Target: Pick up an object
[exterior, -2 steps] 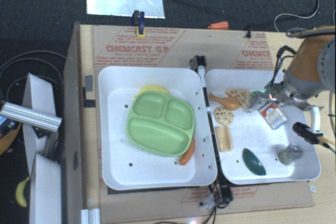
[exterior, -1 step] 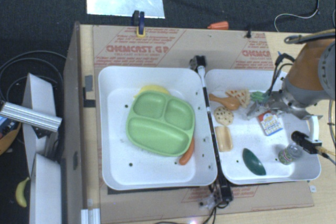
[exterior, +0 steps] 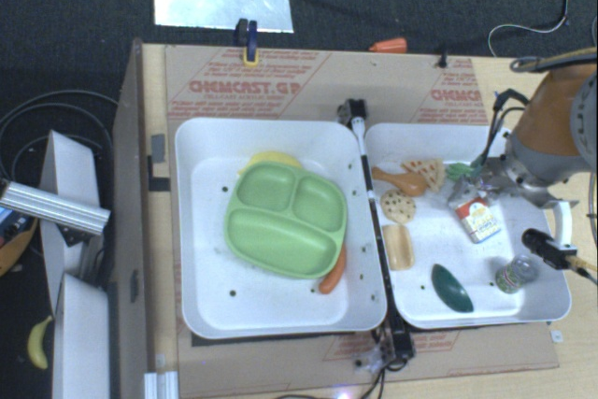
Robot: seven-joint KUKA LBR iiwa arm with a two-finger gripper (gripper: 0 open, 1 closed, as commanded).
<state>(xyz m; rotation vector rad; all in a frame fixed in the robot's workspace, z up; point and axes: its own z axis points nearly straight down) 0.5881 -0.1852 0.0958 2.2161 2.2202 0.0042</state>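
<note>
My gripper hangs over the upper middle of the right bin, coming in from the right under the grey wrist. Just below it and to the right lies a small red and white carton. A green leafy piece lies right beside the gripper's upper edge. To the left are a tan waffle, an orange drumstick shape and a chocolate-chip cookie. I see nothing held in the gripper.
Also in the right bin are a tan bun, a dark green oval and a small can. The left bin holds a green divided plate, a yellow item under it and an orange sausage.
</note>
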